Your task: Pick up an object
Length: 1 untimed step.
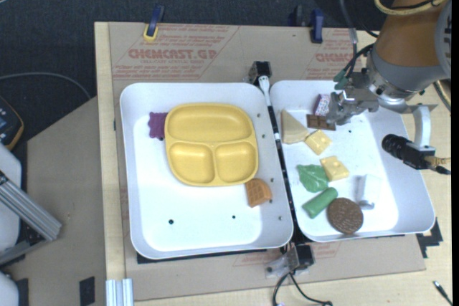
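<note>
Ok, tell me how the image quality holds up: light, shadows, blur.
Camera view: even overhead light, both white bins bright without harsh glare; yellow tray casts only a soft shadow; focus mildly soft throughout, and the gripper with small pieces near it is hard to resolve.

Both white bins (143,226) look like smooth, slightly glossy plastic, as does the yellow divided plate (211,142). The bench board (215,54) beneath is matt brown cardboard or paper-faced sheet with red print. The arm (412,18) has a satin orange and grey shell. The round brown disc (346,215) looks rough and matt
</note>
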Each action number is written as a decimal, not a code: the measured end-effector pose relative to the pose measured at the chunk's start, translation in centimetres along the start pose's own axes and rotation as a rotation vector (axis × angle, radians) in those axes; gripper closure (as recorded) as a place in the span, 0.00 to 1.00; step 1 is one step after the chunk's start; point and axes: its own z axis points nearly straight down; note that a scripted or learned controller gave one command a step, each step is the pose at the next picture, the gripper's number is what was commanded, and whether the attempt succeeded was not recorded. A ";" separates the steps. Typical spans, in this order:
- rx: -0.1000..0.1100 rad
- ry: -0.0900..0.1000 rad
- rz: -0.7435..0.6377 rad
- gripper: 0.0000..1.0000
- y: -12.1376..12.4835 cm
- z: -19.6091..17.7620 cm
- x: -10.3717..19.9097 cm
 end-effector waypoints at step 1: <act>0.001 0.000 0.000 1.00 -0.4 0.2 -0.4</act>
